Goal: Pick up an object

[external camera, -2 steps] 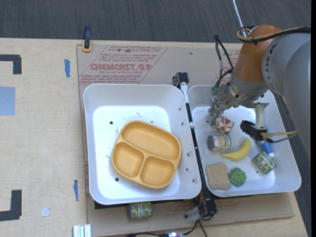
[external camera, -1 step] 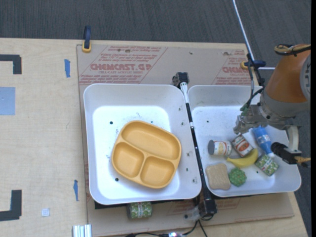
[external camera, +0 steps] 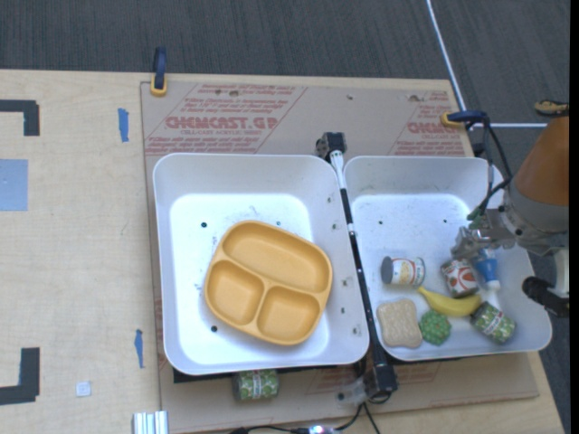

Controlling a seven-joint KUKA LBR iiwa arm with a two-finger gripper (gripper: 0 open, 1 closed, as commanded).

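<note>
Your claw, its opening too blurred to tell, hovers in the right bin just above a small red-labelled can: likely light, rigid and slick, so grip across its round sides.

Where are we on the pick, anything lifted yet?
Nothing looks lifted: the banana, white can and bread slice all lie in the right bin. The gripper is low over the red-labelled can. Grasping and lifting remain.
</note>
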